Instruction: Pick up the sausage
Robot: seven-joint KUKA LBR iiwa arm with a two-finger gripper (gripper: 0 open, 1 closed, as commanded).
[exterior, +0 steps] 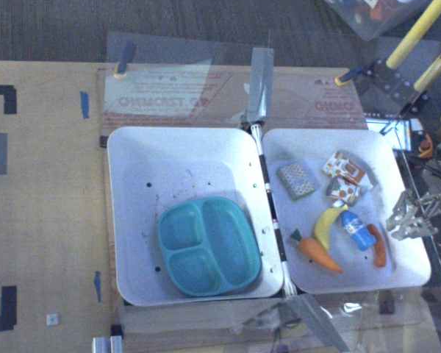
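Observation:
The sausage (pixel 379 246) is a short reddish-brown link lying nearly upright in the view, in the front right part of the right bin (pixel 309 151). It rests just right of a blue can (pixel 357 230). My gripper (pixel 409 218) is a pale metallic shape hovering over the right bin's right rim. It is a little above and to the right of the sausage and apart from it. Nothing is seen held in it.
The right bin also holds a banana (pixel 324 225), a carrot (pixel 320 253), a grey speckled block (pixel 296 179) and two orange-and-white packets (pixel 344 177). The left bin (pixel 132 160) holds a teal divided plate (pixel 208 245). Yellow-handled gear stands at the back right.

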